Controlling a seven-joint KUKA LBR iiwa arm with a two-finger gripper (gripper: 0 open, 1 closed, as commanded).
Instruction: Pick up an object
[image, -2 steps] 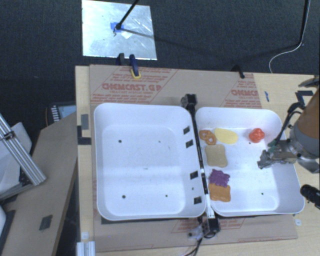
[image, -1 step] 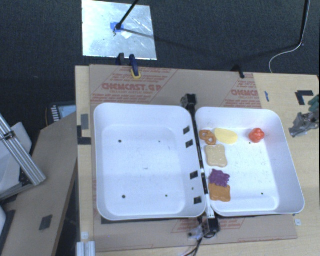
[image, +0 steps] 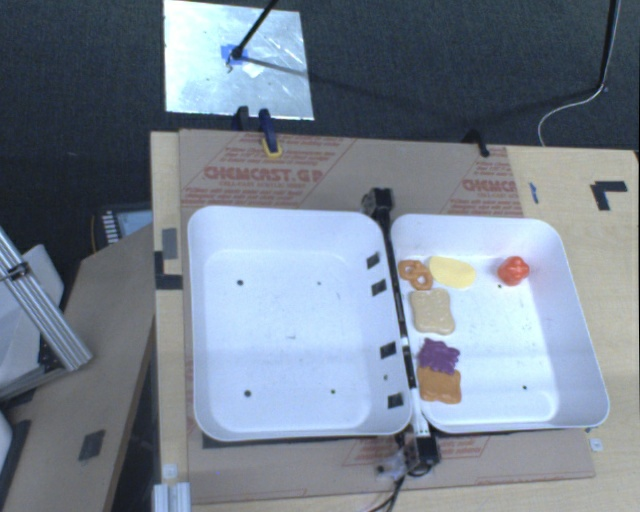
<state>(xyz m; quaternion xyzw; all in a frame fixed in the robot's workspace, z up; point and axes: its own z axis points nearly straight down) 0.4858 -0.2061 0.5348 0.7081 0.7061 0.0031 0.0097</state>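
**Toy food waits in the right bin**

Nearest the camera lies a flat orange toy slab (image: 440, 385) in the shallow white right bin (image: 575, 330), touching a purple lumpy piece (image: 438, 353). Beyond that sit a beige toast-shaped piece (image: 433, 312), a small brown pretzel (image: 415, 273), a yellow oval (image: 452, 272) and, farther right, a red tomato-like ball (image: 513, 270). The claw's state cannot be told. The ball, probably light, stiff and slippery, stands apart; grip across its middle.
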